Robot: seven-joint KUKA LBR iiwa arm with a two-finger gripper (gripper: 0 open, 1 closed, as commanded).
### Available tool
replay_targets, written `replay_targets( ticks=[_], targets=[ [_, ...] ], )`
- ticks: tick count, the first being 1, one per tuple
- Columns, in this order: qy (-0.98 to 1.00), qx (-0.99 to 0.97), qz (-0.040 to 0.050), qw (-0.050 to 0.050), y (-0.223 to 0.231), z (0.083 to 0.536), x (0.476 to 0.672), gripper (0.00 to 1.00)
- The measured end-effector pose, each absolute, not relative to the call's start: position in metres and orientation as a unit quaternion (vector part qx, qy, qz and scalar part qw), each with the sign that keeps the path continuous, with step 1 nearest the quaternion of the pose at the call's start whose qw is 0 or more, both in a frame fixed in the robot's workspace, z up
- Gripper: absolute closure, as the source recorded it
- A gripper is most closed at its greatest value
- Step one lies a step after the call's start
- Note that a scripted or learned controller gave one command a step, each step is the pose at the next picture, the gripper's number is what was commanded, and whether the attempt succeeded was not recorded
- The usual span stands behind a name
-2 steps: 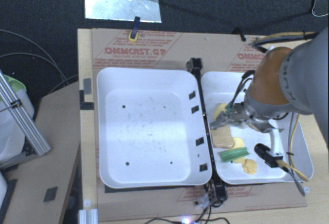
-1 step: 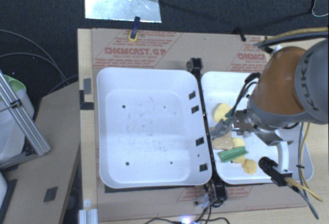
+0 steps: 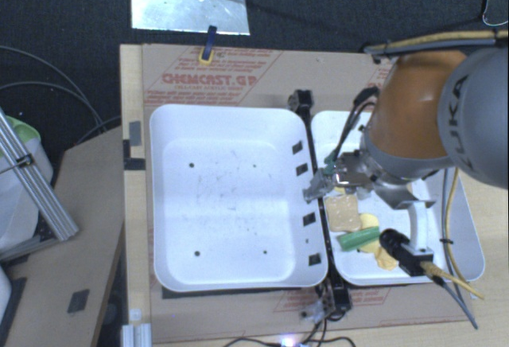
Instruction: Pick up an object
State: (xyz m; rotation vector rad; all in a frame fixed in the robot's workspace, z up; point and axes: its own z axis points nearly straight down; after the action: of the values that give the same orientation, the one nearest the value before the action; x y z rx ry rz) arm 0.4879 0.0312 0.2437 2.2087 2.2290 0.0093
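Nearest the camera, the right bin (image 3: pixel 471 256) holds the candidate items, grouped in its near half by the wall it shares with the left bin (image 3: pixel 231 178): a green cylindrical piece (image 3: pixel 359 239) lies tilted, yellow pieces (image 3: pixel 370 221) sit just beside it, and a tan square block (image 3: pixel 343 214) lies flat immediately beyond. This grouping puts all three within a short reach of the arm (image 3: pixel 477 122), which enters from the right. The end effector (image 3: pixel 338 178) is positioned over the far edge of the tan square block, close to the dividing wall. It cannot be told whether the end effector is open or closed, and nothing is visibly held in it; contact with the block cannot be confirmed either. Its position suggests that the block is the intended target. The left bin carries only faint scuff marks, so it is judged to serve as the drop-off side. Both bins rest on a brown sheet (image 3: pixel 262 65) that covers the surface (image 3: pixel 87 202). Beyond the bins, the sheet bears red printing that reads "CHEMCAST GP" (image 3: pixel 211 79); smaller lines nearby are too small to read. On the grey arm casing beside the orange band (image 3: pixel 409 111), the letters "UKA" (image 3: pixel 469 111) are legible at the frame edge.
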Motion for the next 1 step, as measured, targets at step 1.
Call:
replay_targets(
  ticks=[1],
  targets=[
    [0.707, 0.707, -0.0002, 0.0, -0.0368, 0.1823, 0.4865, 0.0]
  ],
)
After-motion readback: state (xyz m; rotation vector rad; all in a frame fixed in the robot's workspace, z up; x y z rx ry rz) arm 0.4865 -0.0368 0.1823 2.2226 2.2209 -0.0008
